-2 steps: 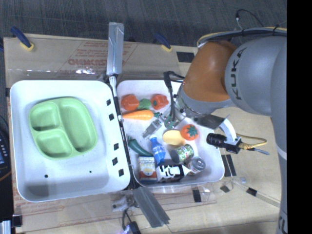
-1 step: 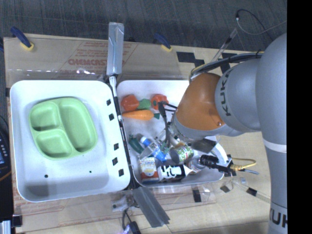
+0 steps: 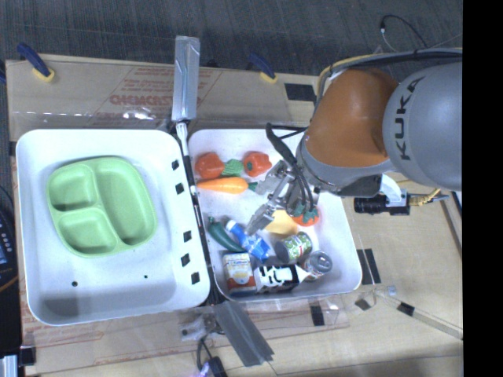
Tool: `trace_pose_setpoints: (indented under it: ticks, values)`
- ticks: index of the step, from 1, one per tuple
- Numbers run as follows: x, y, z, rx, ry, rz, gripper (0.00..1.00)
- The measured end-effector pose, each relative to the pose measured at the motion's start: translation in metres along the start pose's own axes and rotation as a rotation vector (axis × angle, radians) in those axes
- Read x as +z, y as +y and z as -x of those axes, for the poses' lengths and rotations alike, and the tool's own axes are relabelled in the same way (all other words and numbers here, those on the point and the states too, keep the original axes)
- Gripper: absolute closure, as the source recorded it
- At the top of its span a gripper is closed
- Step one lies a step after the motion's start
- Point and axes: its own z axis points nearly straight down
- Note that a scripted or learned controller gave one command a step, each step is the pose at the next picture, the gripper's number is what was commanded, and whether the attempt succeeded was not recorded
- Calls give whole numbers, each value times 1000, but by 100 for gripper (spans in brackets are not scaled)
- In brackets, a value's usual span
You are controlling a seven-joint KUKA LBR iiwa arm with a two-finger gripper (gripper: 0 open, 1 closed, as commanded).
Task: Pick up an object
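The arm, grey with its orange band, is occupying the upper right of the frame and reaching down-left into the right-hand bin. The left-hand bin is taking up the left half and is carrying a green divided tray, well apart from the work.

In the right-hand bin the objects are lying in two groups. Along the upper part: two red-orange vegetables and a carrot. Along the lower part: a blue-and-white bottle, a green can, a labelled jar and a dark carton, all crowding together.

The gripper is hanging at the centre of that bin, just above a yellow piece. Whether the claw is spread or closed cannot be told; nothing is visibly sitting in it.

Assessment: the approach appears to be done; grasping and lifting are remaining. Every candidate object is resting in the bin.
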Motion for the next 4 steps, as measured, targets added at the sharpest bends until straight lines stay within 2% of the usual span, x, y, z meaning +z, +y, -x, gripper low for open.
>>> trace_pose_setpoints:
  ticks: [1, 2, 3, 4]
  values:
    - [-45, -2, -7, 272, -1, 0, 0]
    - [-45, -2, -7, 272, -1, 0, 0]
    - [-23, 29, -21, 615, 5, -4, 0]
    - [-15, 7, 22, 340, 1, -1, 0]
